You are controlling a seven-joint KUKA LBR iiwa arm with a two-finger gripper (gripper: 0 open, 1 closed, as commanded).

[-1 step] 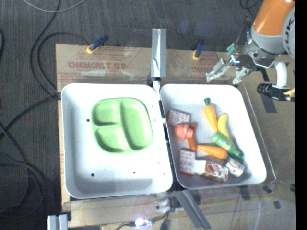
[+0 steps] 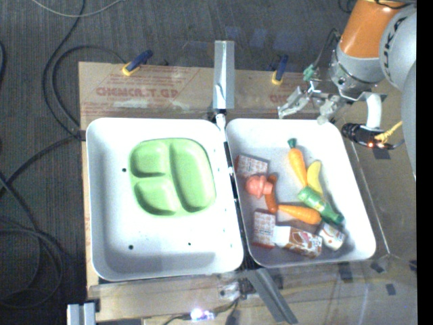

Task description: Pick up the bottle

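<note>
At the left of the frame you see the left bin [image 2: 101, 249], a shallow white tray on the worktop [image 2: 155, 90]. Lying in it, towards its upper middle, is a green divided plate [image 2: 172, 176] with three compartments.

Just right of it, touching along the centre seam, sits the right bin [image 2: 352, 175]. Its contents crowd the middle and lower right. Going across, you find a small printed packet [image 2: 252, 164] at the upper left of the heap, a pink-and-orange toy [image 2: 260, 187] below it, and another red-and-white packet [image 2: 264, 228] lower still. An orange carrot [image 2: 298, 213] lies crosswise in the middle, and a second carrot [image 2: 297, 164] with a green top stands lengthwise above it. A yellow banana [image 2: 314, 177] lies just beside that one. The bottle [image 2: 321, 205], green with a darker cap end, lies tilted on its side at the right of the heap, touching the banana's lower end. Below it rest a brown carton [image 2: 302, 242] and a small white cup-like item [image 2: 331, 236].

At the upper right of the frame the tool [image 2: 308, 102] hovers over the far rim of the right bin, its fingers spread and pinching nothing.
</note>
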